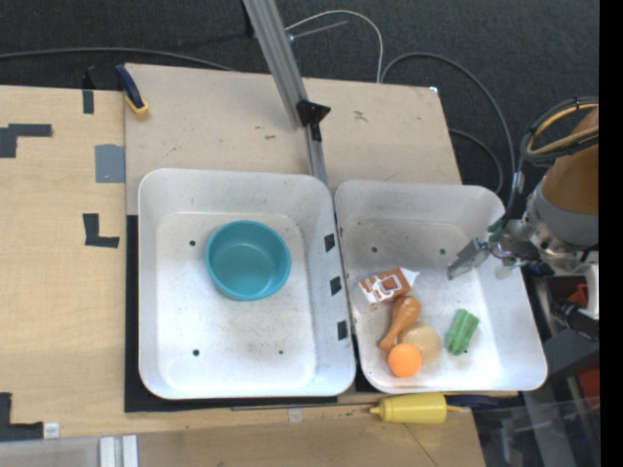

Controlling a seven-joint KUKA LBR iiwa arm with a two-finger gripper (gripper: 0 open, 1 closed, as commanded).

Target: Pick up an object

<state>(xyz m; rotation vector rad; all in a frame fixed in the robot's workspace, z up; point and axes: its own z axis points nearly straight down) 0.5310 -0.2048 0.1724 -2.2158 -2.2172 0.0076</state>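
Note:
The right bin (428, 207) holds a small red-and-white packet (384, 285), a brown drumstick-shaped toy (400, 320), an orange ball (404, 360), a pale round piece (424, 340) and a green block (461, 331). My gripper (484, 258) hangs over the right side of this bin, above and to the right of the green block. Its fingers stand apart with nothing between them. The left bin (175, 202) holds a teal bowl (248, 260).
A yellow bottle (414, 410) lies on the bench just outside the right bin's front rim. A grey metal pole (282, 52) slants over the back of the bench toward the gap between the bins. Cables run behind the right bin.

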